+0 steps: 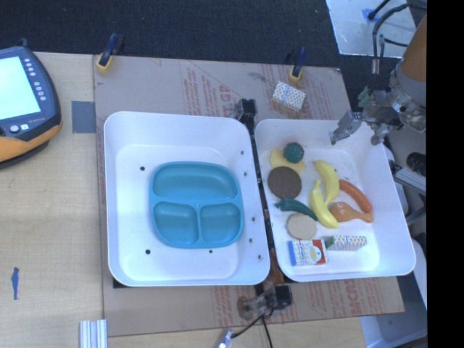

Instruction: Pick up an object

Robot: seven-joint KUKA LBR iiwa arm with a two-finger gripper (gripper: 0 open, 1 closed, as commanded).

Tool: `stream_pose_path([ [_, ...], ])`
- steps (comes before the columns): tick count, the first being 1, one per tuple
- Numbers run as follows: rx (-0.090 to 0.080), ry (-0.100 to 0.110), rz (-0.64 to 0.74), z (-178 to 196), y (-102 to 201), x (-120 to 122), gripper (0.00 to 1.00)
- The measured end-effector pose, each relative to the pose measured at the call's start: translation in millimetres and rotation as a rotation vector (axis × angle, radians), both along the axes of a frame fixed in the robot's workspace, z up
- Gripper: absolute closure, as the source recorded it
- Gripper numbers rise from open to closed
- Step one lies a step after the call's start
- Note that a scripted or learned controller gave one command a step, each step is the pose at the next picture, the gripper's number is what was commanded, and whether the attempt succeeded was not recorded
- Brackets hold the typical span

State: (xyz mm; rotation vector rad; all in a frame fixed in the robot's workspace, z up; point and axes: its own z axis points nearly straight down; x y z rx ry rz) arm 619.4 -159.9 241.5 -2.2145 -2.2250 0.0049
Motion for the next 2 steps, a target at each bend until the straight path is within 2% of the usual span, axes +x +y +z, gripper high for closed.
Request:
stream_pose_path([
  [1, 0.000, 0.002, 0.001, -94, -6, -64, 0.00],
  [2, 0.001, 0.002, 0.001, -151, 26, -104, 0.00],
])
